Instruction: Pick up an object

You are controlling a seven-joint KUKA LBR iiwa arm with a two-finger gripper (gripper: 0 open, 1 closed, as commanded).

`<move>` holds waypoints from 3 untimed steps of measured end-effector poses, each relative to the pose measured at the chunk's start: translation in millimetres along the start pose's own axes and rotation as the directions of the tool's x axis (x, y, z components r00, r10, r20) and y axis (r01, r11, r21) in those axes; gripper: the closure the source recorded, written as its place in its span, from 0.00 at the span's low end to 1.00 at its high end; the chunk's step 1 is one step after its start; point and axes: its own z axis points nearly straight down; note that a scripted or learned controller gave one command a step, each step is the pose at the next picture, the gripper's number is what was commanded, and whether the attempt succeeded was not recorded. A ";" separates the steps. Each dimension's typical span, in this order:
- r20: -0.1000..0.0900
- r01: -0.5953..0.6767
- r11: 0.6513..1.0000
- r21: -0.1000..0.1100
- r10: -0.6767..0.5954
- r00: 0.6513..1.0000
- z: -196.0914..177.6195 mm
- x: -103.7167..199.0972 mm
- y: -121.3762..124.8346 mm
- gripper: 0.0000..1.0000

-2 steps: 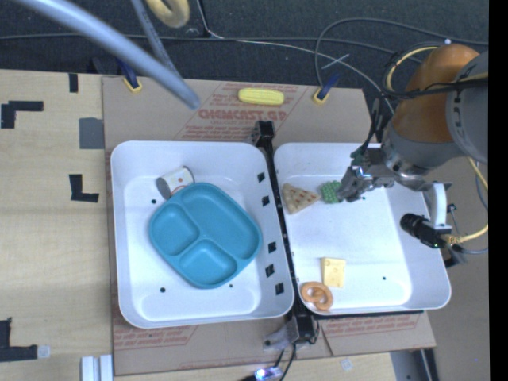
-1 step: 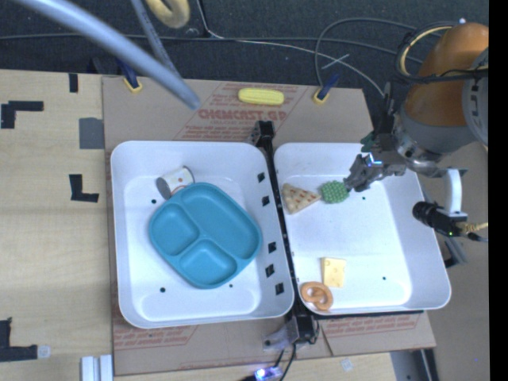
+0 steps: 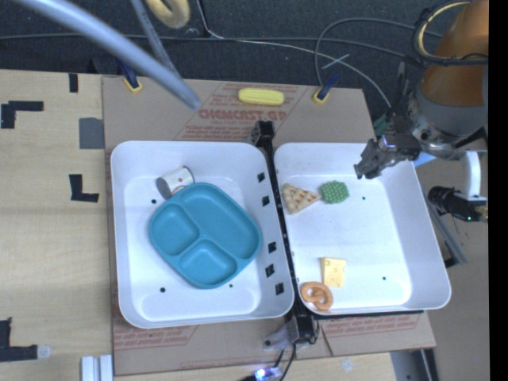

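A: In the right bin (image 3: 413, 213), left of centre, the green broccoli piece (image 3: 334, 191) is lying beside a waffle wedge (image 3: 298, 198); it's looking light, knobbly and rigid, so I'm suggesting pinching across its middle.

B: The gripper (image 3: 370, 165) is hovering up right; finger state, I cannot tell. Cheese (image 3: 334, 272) and pretzel (image 3: 317, 295) are sitting lower; the left bin (image 3: 127, 236) is holding a blue tray (image 3: 205, 234) and a cup (image 3: 175, 182)
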 end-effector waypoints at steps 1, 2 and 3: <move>-0.001 0.004 1.000 0.005 -0.004 1.000 2.9 49.4 3.4 1.00; -0.001 0.004 1.000 0.006 -0.004 1.000 11.6 96.9 -4.2 1.00; -0.001 0.004 1.000 0.008 -0.004 1.000 34.9 144.3 -0.9 1.00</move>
